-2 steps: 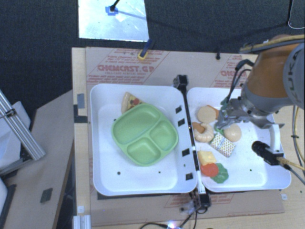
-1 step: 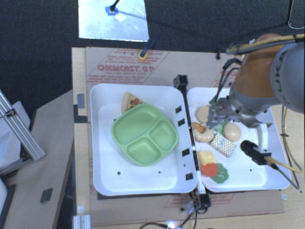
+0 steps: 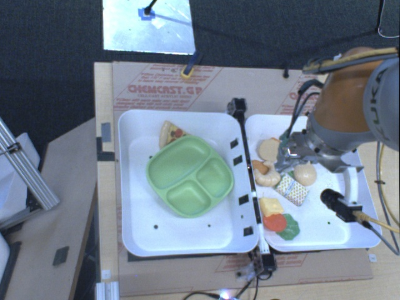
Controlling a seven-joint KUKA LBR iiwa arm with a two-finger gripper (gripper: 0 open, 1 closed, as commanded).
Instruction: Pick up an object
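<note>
A green divided plate [image 3: 190, 175] is lying in the left bin [image 3: 134, 230], partly covering a pizza slice [image 3: 169, 132]. In the right bin [image 3: 325, 233], toy foods are crowding together: the gripper [image 3: 289, 157] is hovering over a pale bun [image 3: 269, 149], a croissant [image 3: 267, 179] and a checkered packet [image 3: 292, 189], and whether its fingers are spread cannot be told. Being so tightly packed, a neighbour may be nudged or the grasp may slip.

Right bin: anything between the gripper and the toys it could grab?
Nothing visible. The gripper sits low in the right bin, right over the cluster: a round beige piece, a peanut-shaped one and a patterned block crowd around it, so a clean single grab may be tricky.
</note>
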